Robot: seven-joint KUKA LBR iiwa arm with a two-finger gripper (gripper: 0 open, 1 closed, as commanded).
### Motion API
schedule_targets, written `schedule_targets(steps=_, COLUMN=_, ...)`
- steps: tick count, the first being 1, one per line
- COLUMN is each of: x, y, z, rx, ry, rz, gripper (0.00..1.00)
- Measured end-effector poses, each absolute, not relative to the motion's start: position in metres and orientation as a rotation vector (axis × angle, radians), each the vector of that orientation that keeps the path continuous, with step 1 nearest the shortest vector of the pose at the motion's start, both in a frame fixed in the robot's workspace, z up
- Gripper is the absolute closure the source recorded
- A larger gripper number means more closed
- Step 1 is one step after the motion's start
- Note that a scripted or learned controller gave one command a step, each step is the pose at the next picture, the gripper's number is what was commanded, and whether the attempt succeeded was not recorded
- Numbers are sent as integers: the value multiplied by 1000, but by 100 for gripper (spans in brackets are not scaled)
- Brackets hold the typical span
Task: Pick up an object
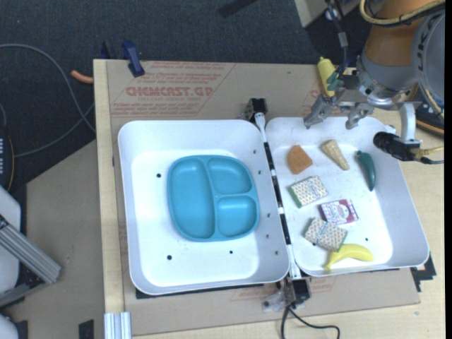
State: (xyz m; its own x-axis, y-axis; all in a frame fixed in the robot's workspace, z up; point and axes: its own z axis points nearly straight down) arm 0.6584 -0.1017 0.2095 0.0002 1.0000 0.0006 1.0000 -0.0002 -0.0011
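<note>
Contents, taken relative to the right bin (402, 217):

- 2 shallow white bins on the desk (106, 189). The left bin (141, 246) adjoins the right bin's left wall and holds 1 blue divided plate (212, 195) with 3 compartments.
- Right bin holds 7 loose objects: 1 orange-brown wedge (299, 159) at upper left; 1 tan cone (335, 154) beside it, upper centre; 1 dark green pepper (366, 169) toward the right wall; 1 green patterned packet (308, 191) at mid left; 1 maroon-and-white packet (337, 212) at centre; 1 checked packet (325, 234) below it; 1 yellow banana (349, 254) at the near wall.
- 1 gripper (334, 118), fingers spread apart, pinching nothing, above the right bin's far rim, beyond the cone.
- 1 arm (395, 41), grey and orange, past the far right corner.
</note>
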Motion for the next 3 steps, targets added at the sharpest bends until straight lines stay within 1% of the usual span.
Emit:
schedule_targets(steps=1, x=641, y=-93, z=99, rx=-2220, ry=-2219, rz=3, gripper=0)
schedule_targets(steps=2, x=665, y=-93, z=85, rx=-2221, ry=-2224, rz=-2, gripper=0)
schedule_targets(steps=3, x=667, y=-92, z=85, rx=-2221, ry=-2224, rz=-2, gripper=0)
